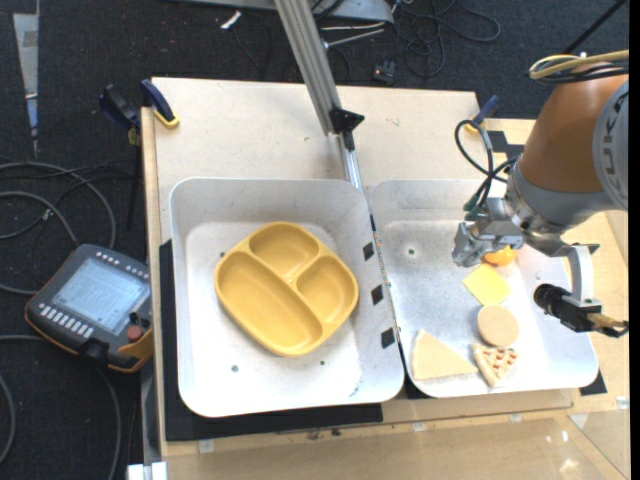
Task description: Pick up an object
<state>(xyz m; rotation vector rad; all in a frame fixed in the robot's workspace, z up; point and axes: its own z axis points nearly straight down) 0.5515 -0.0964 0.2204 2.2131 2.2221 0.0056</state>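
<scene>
Yellow plate (287, 287) fills left bin (190, 208), food crowds right bin (420, 203)

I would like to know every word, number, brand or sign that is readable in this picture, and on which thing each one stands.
"UK": grey letters on the arm at the right edge, cut off by the frame, so the word is incomplete.
Handheld controller on the floor at left: its screen and buttons carry marks, but they are too small and blurred to read.
Yellow divided plate, both white bins and the food pieces: no text visible.
</scene>
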